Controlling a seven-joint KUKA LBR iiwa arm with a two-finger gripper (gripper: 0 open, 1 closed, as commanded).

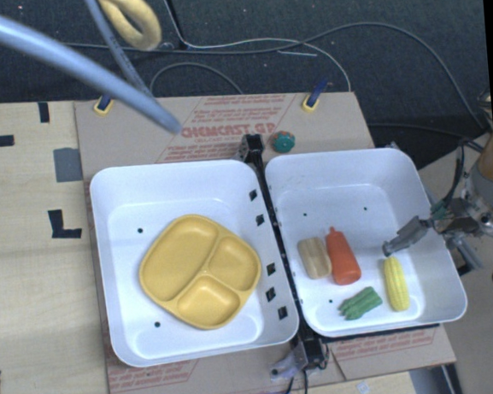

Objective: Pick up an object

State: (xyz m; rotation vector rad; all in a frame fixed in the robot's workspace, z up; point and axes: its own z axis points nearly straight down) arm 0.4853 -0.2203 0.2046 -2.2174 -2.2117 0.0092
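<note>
In the camera view, from above and at a slant, we see two shallow white plastic bins side by side on the cardboard-covered surface [223, 121]. The left bin [114, 246] holds a yellow three-compartment plastic tray [200, 270], lying flat near its middle. The right bin [347, 174] gathers the candidate objects in its nearer half, within the arm's reach from the right: a tan toy bread roll [314, 257] touching an orange-red toy bottle [343, 256], a green toy bean pod [360, 303] below them, and a yellow toy corn cob [395, 283] just beside the pod. The claw [402, 240] sits low over the right bin's right side, just above the corn cob, which we judge the likeliest target. Nothing lies between its grey tips; whether they stand wide or narrow we cannot tell. A small teal ball [284, 141] rests outside the bins, behind them.
</note>
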